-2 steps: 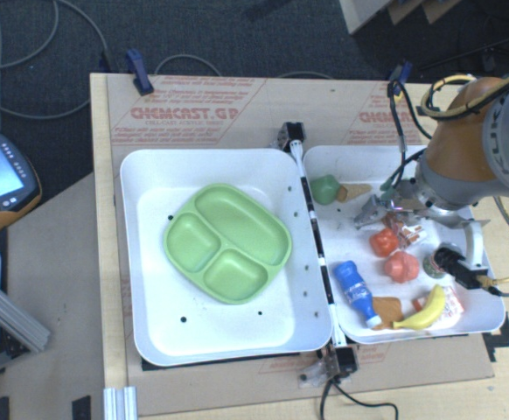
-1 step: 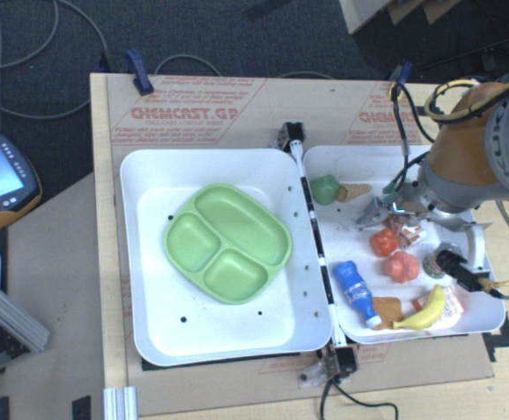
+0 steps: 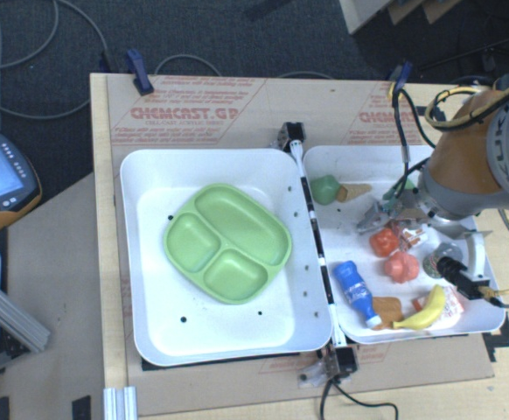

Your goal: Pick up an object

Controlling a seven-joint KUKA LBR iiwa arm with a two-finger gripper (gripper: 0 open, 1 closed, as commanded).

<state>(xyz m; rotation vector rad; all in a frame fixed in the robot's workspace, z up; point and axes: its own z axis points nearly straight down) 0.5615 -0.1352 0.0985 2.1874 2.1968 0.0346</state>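
Note:
The right bin (image 3: 373, 159) holds several small objects. A green round fruit (image 3: 325, 188) lies at its far left, with a small tan piece (image 3: 353, 192) beside it. Two red items (image 3: 384, 241) (image 3: 402, 267) sit in the middle. Towards the front edge are a blue bottle (image 3: 357, 292), a brown biscuit (image 3: 386, 307) and a yellow banana (image 3: 420, 312). My gripper (image 3: 379, 216) hangs low over the middle of this bin, just above the upper red item and right of the green fruit. The grey arm (image 3: 475, 160) with its orange band hides the bin's right part.
The left bin (image 3: 149, 261) holds a light green divided plate (image 3: 227, 241). A ridge with a black clamp (image 3: 292, 134) separates the two bins. A pale wrapper (image 3: 453, 303) lies by the banana. Cables (image 3: 405, 121) run down to the wrist.

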